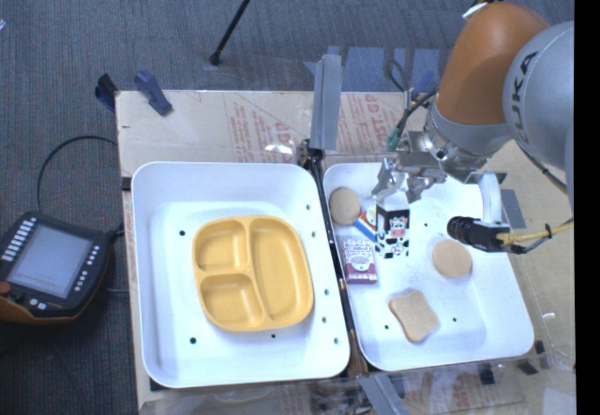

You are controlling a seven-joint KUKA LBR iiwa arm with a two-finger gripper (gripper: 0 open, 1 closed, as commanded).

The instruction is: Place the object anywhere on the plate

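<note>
While my jaws (405,181) hang above the milk carton (394,228), grip unclear, they could tip it, far from the plate (251,271).

plate (252,272) in left bin (159,216) | carton (394,228), bread slice (413,315) in right bin (497,310)

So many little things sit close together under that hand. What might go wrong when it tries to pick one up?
The hand hangs right above the milk carton, which stands upright and may well tip if nudged. A small box and a round bun lie close beside the carton, so the hand might bump or catch the wrong one. The yellow plate sits in the other bin, so anything held loosely may drop while crossing over.
</note>
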